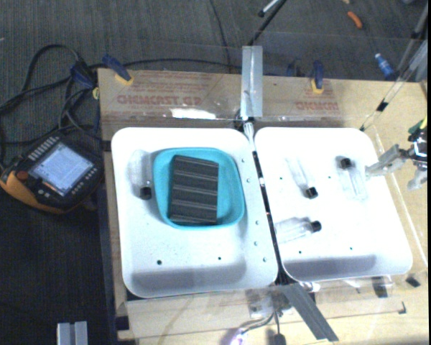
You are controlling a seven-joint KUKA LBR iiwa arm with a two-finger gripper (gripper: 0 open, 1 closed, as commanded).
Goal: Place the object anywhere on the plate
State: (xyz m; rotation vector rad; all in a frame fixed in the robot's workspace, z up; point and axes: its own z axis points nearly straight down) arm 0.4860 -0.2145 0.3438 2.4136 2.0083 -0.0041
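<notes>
Obs. from remote station: dark ribbed block [195, 190] lies flat on the teal plate [233, 192], well inside its rim, in the left bin [187, 268]. One clear vial w/ black cap [138, 176] lies in the same bin, just beside the plate's left edge. Right bin [345, 254] holds three more capped vials [302, 179], well apart from each other. Gripper [406, 165] sits at the right bin's far right edge, near the rightmost vial, w/ nothing visibly in it; I cannot tell whether it is open or closed. Teach pendant [55, 171] rests on the floor, left of the bench.
</notes>
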